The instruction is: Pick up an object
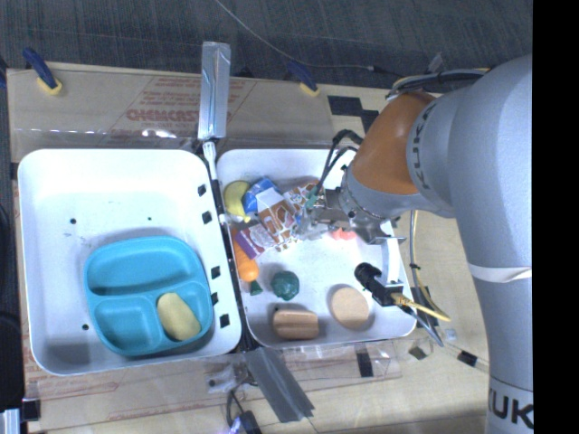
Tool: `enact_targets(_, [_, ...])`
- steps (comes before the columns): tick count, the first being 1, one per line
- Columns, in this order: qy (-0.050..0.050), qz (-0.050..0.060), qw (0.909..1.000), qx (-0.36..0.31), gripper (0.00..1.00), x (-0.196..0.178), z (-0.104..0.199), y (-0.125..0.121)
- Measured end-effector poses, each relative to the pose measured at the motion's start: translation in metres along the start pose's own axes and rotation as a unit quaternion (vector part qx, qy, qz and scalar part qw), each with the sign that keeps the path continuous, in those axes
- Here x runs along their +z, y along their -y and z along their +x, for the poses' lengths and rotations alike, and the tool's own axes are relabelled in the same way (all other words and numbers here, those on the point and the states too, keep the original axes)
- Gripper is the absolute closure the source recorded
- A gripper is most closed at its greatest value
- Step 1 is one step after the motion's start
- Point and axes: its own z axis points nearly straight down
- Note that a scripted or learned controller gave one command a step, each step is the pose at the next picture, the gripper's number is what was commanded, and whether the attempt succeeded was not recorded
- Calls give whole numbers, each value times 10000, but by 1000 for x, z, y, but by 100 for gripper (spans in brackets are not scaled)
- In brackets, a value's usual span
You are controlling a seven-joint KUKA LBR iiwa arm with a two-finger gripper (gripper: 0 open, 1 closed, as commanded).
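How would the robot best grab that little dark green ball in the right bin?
Probably straight from above, fingers closing across the middle of the green ball. It is round, so any pair of opposite sides would serve. Bare floor lies to its right and upper right, while an orange item sits close on its left and a tan block just below.

Pale wooden bench [452,269], cardboard-lined along the far edge. Bearing two shallow white bins side by side: left bin [45,242], right bin [298,163], touching along a metal divider [215,89]. Blue clamps [42,70] at the far edge, possibly gripping the cardboard.
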Motion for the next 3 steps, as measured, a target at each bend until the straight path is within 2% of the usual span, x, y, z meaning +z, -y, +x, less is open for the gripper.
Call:
enact_targets(1, [0,23,10000,-3,0,2,0,1])
enact_targets(2, [17,122,9967,796,0,-49,55,-28])
enact_targets(3, [7,-17,10000,-25,0,13,24,-85])
